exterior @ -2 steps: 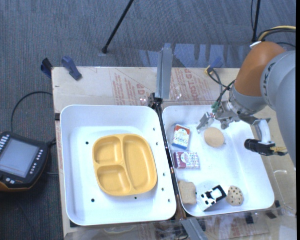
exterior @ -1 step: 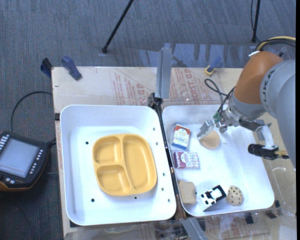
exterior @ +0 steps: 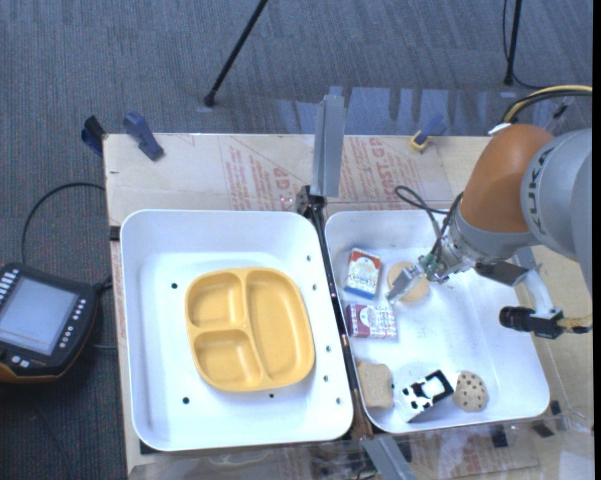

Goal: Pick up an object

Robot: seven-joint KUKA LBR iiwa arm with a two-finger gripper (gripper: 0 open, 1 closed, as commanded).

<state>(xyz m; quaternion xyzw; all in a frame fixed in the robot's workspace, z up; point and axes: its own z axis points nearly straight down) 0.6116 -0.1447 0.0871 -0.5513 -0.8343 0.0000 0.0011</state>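
Note:
My gripper is low over the upper middle of the right bin, reaching in from the right. A small tan round piece lies directly under its tip, touching or almost touching it. Just left of it stands a red and white carton. A dark red packet lies below that. Along the bin's front edge are a tan bread slice, a black and white box and a speckled cookie.
The left bin holds a yellow divided plate. A grey upright post stands behind the wall between the bins. A black cable loops over the right bin's back edge. A teach pendant lies off the bench at the left.

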